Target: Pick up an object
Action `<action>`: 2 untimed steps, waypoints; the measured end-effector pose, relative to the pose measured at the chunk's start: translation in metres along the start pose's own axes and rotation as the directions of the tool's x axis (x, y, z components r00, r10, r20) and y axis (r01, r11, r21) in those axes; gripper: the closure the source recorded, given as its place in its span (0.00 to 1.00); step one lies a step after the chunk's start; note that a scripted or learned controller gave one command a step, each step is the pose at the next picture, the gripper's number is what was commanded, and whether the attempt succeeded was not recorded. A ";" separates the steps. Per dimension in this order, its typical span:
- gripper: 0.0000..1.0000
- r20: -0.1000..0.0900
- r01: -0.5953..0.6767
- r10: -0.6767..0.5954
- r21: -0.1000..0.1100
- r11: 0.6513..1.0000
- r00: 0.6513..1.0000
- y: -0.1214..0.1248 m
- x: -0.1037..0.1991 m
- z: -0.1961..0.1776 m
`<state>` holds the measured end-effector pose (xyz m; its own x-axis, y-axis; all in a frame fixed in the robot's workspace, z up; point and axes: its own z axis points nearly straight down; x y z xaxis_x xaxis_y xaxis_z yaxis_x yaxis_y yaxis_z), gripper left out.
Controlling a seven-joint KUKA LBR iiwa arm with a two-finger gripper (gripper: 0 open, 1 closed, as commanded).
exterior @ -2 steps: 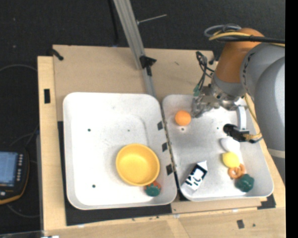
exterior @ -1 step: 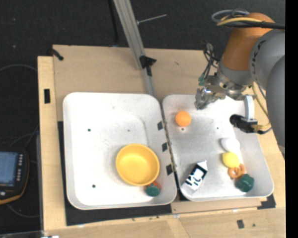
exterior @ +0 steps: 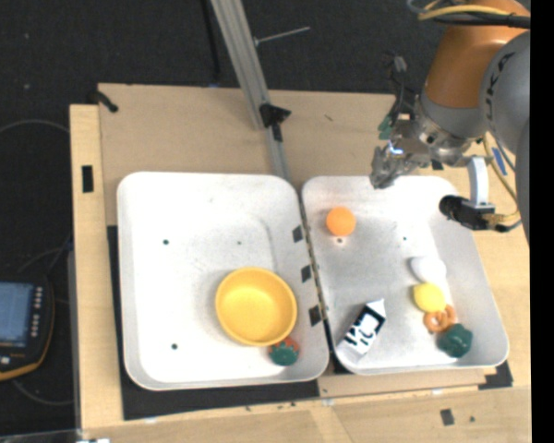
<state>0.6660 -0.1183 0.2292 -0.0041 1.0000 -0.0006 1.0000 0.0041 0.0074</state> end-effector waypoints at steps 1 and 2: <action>1.00 0.000 0.001 -0.001 0.003 1.000 1.000 0.001 -0.001 -0.030; 1.00 0.000 0.001 -0.001 0.008 1.000 1.000 -0.005 0.048 -0.018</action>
